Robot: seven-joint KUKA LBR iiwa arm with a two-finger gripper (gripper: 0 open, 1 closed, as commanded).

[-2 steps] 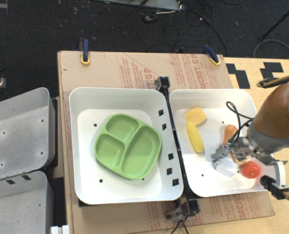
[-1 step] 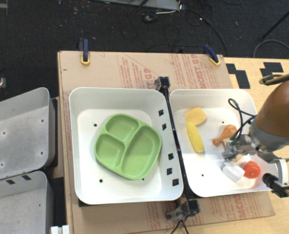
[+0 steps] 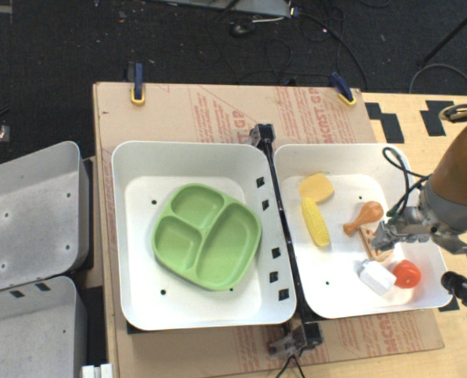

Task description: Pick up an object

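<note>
- Position: my fingers (image 3: pixel 385 241) hang low inside the right bin (image 3: pixel 328 150), toward the surface's right edge. The arm (image 3: pixel 457 181) enters from that side, so this bin is the shorter reach.
- State: the wrist body hides the tips, so I cannot tell whether the fingers are open or closed.
- Target: a tan piece (image 3: pixel 377 250) lies directly beneath the fingers, just beside the thick end of an orange-brown drumstick (image 3: pixel 365 216). I judge the tan piece to be the object being attempted, because the approach is centred on it.
- Neighbours: a white block (image 3: pixel 376 276) and a red round piece (image 3: pixel 407 274) lie side by side toward the surface's near right corner, close to the target. A corn cob (image 3: pixel 316 221) and a yellow wedge (image 3: pixel 316 186) lie near the bin's left wall, apart from the fingers.
- Left bin (image 3: pixel 127 211): it holds a green divided plate (image 3: pixel 208 235), flat and wide. I judge it a poor fit for a two-finger grasp.
- Risk: the drumstick may be nudged or caught along with the target.
</note>
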